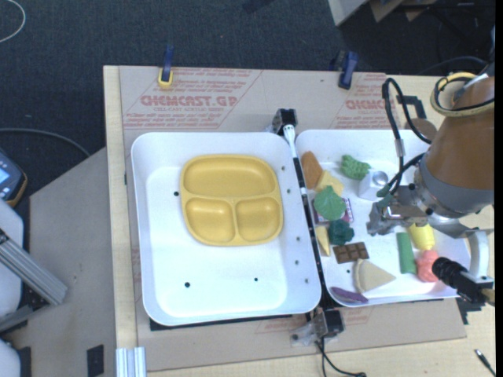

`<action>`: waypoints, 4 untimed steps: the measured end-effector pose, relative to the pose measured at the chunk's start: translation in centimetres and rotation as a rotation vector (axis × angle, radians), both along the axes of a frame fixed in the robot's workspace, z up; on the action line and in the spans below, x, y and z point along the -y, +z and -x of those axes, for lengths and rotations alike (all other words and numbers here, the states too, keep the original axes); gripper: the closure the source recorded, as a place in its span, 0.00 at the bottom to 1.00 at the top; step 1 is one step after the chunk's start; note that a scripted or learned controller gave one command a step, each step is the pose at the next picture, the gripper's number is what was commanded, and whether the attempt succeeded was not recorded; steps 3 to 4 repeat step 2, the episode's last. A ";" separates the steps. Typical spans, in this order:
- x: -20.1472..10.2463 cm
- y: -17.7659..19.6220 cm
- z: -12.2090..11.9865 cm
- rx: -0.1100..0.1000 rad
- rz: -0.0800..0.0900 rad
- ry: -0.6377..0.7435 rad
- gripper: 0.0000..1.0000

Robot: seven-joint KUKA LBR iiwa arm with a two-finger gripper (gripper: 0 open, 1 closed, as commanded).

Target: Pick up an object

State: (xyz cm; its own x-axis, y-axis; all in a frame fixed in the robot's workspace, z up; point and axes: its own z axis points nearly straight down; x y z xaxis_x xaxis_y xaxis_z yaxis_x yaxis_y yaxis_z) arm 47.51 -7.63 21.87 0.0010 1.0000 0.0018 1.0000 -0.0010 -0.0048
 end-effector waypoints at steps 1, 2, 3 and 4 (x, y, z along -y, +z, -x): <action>1.5 0.3 -0.8 0.007 0.004 0.000 1.00; 0.1 -0.2 -1.4 0.006 0.002 0.003 1.00; 0.1 -0.2 -1.4 0.006 0.002 0.003 1.00; 0.1 -0.2 -1.4 0.006 0.002 0.003 1.00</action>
